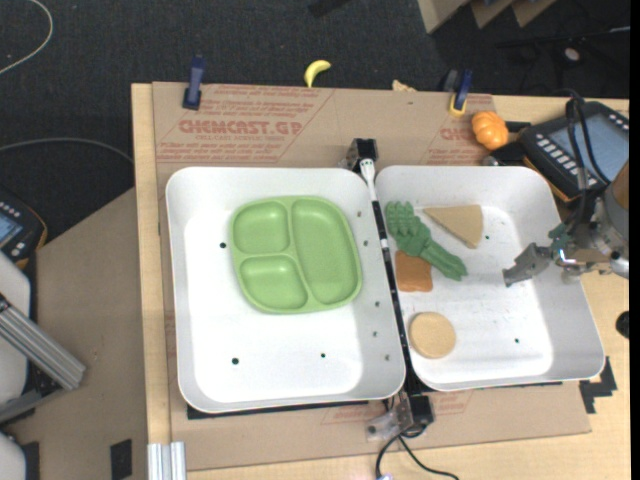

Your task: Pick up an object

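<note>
The right bin (520, 338) holds a green leafy toy (425, 243), a tan wedge (455, 224), an orange square piece (414, 273) and a round tan disc (433, 334). My gripper (538, 251) hangs over the right side of this bin, reaching in from the right. Its fingers are spread open with nothing between them. It is to the right of the wedge and the green toy, apart from both.
A green divided plate (297, 255) lies in the left bin (200, 318). Behind the bins on the board sit a small yellow banana (317, 70), an orange ball-like toy (488, 128) and two blue clamps (193, 83). A black control pad (580, 143) lies at the far right.
</note>
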Motion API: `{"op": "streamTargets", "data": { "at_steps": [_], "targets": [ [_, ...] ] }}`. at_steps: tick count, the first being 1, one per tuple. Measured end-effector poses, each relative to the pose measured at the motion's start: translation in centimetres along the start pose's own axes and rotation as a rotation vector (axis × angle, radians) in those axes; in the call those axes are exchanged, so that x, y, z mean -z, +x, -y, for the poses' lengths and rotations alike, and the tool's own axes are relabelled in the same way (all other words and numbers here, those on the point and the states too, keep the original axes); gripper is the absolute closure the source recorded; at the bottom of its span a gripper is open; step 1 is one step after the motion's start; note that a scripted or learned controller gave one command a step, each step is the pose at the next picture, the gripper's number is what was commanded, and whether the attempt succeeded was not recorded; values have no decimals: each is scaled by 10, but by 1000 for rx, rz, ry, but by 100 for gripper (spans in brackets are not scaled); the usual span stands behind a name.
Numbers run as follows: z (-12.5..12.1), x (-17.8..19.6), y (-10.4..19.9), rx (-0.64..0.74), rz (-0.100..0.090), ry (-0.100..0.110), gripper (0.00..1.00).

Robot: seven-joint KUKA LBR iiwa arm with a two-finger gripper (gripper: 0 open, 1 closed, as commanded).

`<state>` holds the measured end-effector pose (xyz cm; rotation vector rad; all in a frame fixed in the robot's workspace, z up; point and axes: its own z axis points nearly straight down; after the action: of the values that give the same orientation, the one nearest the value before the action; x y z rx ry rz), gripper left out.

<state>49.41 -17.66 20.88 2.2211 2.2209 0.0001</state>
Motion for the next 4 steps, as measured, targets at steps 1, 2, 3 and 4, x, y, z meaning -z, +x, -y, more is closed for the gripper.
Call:
{"op": "streamTargets", "data": {
  "at_steps": [1,2,3,4],
  "targets": [
    [16,-32,87,8,-7,7,0],
    [15,-24,178,10,-5,1,0],
    [13,99,228,9,-5,-14,0],
    [14,103,225,2,0,-2,100]
  ]
}}
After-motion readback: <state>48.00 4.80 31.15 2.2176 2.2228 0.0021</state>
